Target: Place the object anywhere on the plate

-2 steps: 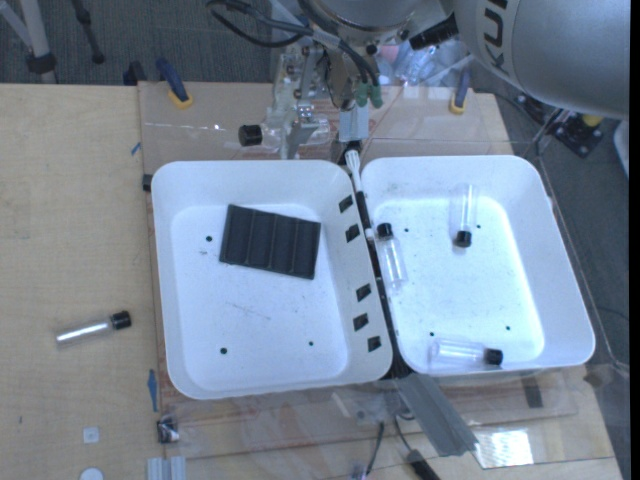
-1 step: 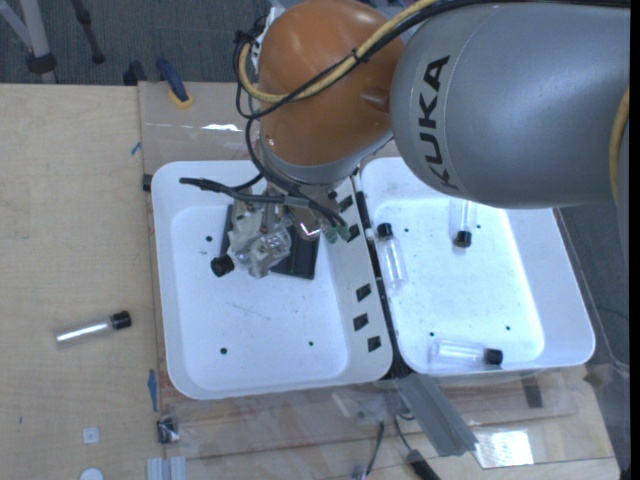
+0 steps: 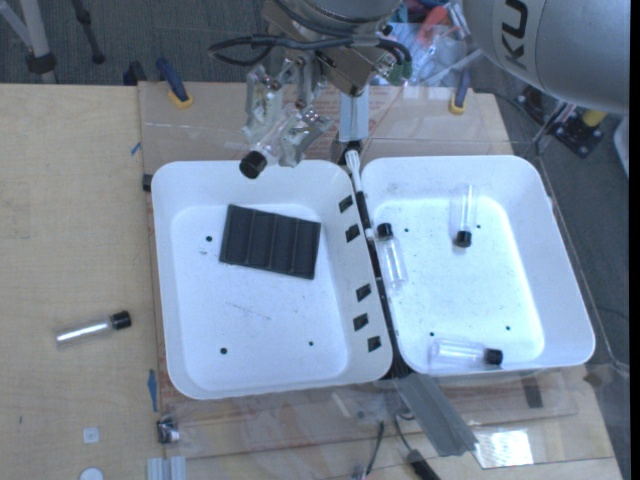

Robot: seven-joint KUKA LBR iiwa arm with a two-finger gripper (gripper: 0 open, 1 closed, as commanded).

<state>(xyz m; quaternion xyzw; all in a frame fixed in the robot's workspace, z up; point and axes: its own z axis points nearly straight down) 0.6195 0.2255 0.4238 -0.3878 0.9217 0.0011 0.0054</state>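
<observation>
We see the black ridged plate (image 3: 270, 241) in the left bin (image 3: 165, 268) and, over its far rim, the gripper (image 3: 285, 133) clamped on a black-capped clear vial (image 3: 252, 164), which we judge light, stiff, slippery and breakable, best gripped mid-barrel.

Arm (image 3: 560, 28) clipped by top and right edges. Vial (image 3: 252, 164) at upper centre: only the black cap reads, clear body lost against the gripper (image 3: 283, 138). Clutter (image 3: 432, 18) behind arm mostly hidden. Bits (image 3: 165, 465) at bottom left clipped, too small to identify.
</observation>
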